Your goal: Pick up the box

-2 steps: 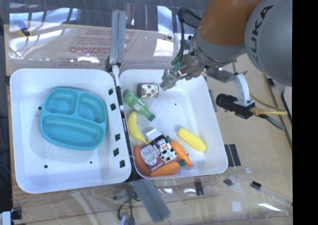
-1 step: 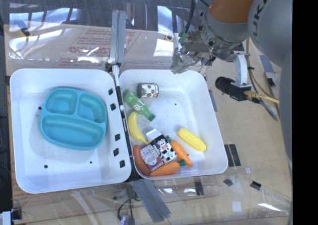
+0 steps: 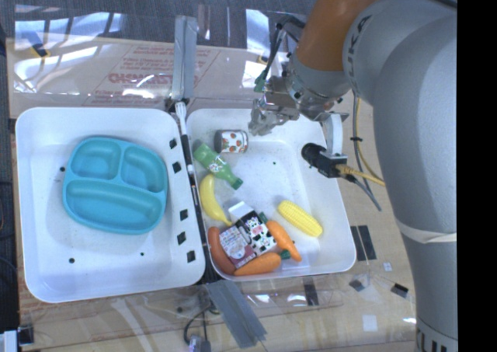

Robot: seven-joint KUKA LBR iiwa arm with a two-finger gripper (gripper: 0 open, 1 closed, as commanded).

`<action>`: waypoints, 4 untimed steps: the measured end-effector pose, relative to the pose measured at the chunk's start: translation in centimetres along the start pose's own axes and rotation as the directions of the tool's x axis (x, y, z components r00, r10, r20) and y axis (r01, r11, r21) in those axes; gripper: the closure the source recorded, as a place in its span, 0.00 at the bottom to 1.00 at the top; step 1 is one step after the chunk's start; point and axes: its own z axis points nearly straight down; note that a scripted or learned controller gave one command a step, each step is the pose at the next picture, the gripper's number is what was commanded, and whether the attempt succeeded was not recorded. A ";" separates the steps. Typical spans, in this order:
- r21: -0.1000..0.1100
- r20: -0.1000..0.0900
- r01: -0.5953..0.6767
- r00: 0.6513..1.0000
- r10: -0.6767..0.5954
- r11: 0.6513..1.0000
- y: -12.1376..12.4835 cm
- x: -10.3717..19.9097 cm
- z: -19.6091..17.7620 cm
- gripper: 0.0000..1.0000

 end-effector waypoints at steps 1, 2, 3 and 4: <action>-0.003 -0.001 -0.311 0.950 0.311 0.950 3.3 -3.0 -7.5 1.00; 0.002 -0.001 -0.473 0.881 0.473 0.881 -1.4 -7.9 -0.6 1.00; -0.001 -0.003 -0.601 0.799 0.601 0.799 1.9 -10.2 -7.9 1.00; 0.003 0.000 -0.592 0.806 0.592 0.806 2.0 -9.9 -8.8 1.00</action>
